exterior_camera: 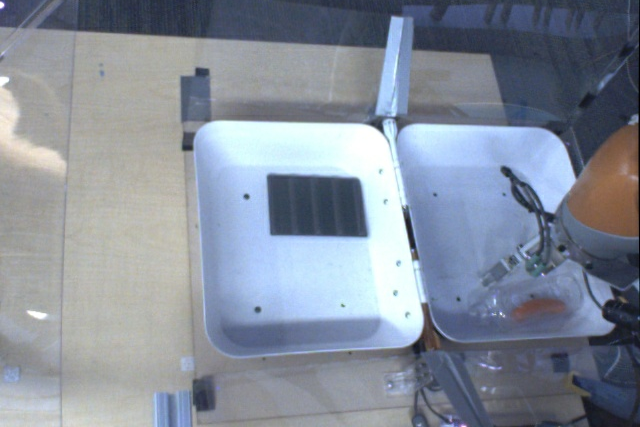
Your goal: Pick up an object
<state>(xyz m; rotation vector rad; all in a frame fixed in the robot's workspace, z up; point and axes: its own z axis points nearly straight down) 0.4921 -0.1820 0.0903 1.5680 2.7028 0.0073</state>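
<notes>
A clear plastic object [512,301] with an orange part [541,309] inside it lies near the front edge of the right bin [450,165]. My gripper [500,269] reaches in from the right and hangs just above and left of that object, close to the bin floor. Whether it touches the object cannot be made out. The arm's orange band [610,185] sits at the right edge of the view. A flat dark grey ridged rectangle [316,206] lies in the middle of the left bin [230,295].
A black cable [524,193] loops from the wrist over the right bin. A grey metal post [394,65] stands behind the seam between the bins. Wooden bench top [100,215] stretches to the left. Clamps and wiring [440,390] sit at the front edge.
</notes>
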